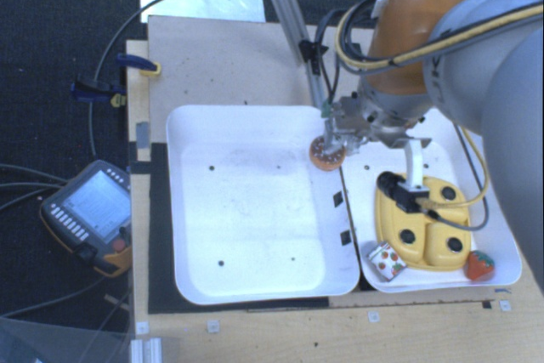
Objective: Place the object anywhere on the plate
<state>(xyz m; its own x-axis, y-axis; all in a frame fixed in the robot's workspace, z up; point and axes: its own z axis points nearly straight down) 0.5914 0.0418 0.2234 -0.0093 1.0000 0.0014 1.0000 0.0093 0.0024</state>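
Grey arm (489, 64) with orange band bulks largest, entering from right, cut off by frame edge, hiding much of right bin (508, 263) far side. Gripper (333, 144) points down over rim between bins, at left bin (255, 208) far right corner. Small round brownish doughnut-like object (325, 154) sits right at fingertips; cannot tell finger opening or whether gripped. Yellow plate (425, 229) in right bin, partly behind white-black tool; dice (387, 261) and strawberry (479, 265) along near edge

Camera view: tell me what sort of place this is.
Most likely a robotics lab test bench: a KUKA arm reaches over two white bins, a teach pendant lies beside the bench, and clamps grip the board's edge.
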